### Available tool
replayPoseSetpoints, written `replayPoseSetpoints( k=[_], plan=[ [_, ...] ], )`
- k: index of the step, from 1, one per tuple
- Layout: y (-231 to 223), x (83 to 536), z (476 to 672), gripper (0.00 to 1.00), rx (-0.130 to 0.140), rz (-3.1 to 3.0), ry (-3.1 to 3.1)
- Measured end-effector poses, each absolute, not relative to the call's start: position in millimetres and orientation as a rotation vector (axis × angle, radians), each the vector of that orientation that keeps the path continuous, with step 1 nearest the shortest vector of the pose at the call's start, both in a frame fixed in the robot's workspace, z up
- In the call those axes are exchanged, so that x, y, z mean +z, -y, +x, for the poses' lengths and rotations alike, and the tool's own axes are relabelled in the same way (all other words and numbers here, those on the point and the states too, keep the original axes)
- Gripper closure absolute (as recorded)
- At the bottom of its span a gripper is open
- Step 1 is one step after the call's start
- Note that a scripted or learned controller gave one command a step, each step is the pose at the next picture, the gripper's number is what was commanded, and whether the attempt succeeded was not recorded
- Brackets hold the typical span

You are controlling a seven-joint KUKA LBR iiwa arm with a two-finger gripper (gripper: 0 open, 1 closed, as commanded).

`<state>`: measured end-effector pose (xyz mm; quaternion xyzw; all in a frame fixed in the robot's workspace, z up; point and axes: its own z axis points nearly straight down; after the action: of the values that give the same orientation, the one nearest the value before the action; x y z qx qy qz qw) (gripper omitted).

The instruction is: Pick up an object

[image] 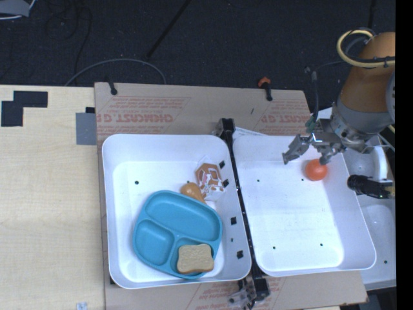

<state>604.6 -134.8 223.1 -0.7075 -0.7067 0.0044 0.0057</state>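
The tool [314, 149] hangs spread wide over the right bin [303, 237], its far finger half hidden, a tomato [316, 170] lying loose just below, partly covered by it.

Floor: dark speckled carpet [213, 37], crossed by thin black cables [169, 19].
Bench: pale wood tabletop [45, 199] with black rectangular marks [22, 105].
Underlay: brown printed cardboard sheet [193, 108] held by clamps [264, 82].
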Motion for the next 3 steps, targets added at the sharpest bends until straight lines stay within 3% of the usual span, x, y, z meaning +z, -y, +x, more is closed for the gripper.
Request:
replayPoseSetpoints(
  k=[1, 3],
  plan=[
    [134.9, 230.7, 607.2, 0.0, 0.001, -2.221, 2.222],
    [127.9, 140.8, 606.8, 0.0, 0.005, -2.217, 2.219]
  ],
)
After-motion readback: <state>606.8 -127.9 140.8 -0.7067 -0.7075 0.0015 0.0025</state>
